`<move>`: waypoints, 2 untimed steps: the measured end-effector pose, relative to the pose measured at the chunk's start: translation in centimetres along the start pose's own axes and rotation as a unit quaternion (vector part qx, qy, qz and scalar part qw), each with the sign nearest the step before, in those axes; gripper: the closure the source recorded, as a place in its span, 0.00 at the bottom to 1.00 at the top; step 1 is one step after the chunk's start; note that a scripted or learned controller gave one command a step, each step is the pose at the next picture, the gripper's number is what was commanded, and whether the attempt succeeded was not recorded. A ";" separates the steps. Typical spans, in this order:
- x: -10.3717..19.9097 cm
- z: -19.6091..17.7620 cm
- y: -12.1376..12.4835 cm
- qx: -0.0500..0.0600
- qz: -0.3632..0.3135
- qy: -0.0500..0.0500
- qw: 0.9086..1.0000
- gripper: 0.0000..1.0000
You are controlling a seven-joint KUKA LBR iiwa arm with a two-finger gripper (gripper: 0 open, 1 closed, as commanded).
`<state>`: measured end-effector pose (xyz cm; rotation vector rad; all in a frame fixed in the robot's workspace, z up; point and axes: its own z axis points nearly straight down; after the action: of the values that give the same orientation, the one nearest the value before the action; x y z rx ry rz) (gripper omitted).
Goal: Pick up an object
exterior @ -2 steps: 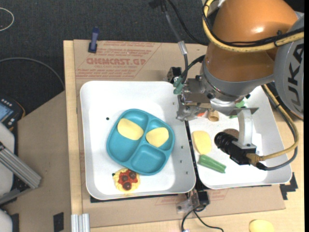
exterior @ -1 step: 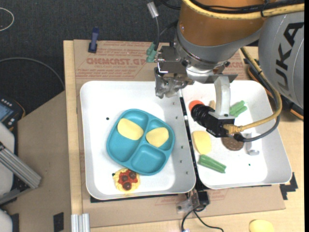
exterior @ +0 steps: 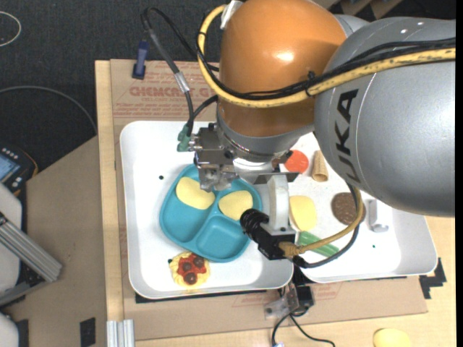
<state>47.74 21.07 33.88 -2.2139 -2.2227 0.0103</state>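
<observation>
A blue divided plate (exterior: pixel 206 237) lies in the left bin (exterior: pixel 141 194), with a pale yellow piece (exterior: pixel 191 194) in its upper left compartment and another yellow piece (exterior: pixel 233 204) in the one beside it. My gripper (exterior: pixel 211 178) hangs low over the plate's upper edge, right at the first yellow piece. The wrist's grey body and cables hide what lies under it. A small pizza-like toy (exterior: pixel 189 267) with red spots lies at the left bin's front, below the plate.
The right bin (exterior: pixel 405 255) holds a red piece (exterior: pixel 296 161), a tan cone (exterior: pixel 319 166), a yellow piece (exterior: pixel 304 211), a brown disc (exterior: pixel 344 207), a green piece (exterior: pixel 323 249) and a grey item (exterior: pixel 373 215). The arm's large body covers both bins' far side.
</observation>
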 end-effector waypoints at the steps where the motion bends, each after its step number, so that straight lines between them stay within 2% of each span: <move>1: -0.1 -1.4 0.2 -0.004 0.000 0.001 1.000 1.00; 2: -8.2 -13.9 0.2 -0.012 0.006 0.003 1.000 1.00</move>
<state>48.04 12.87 47.81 -2.2371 -2.2184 -0.0225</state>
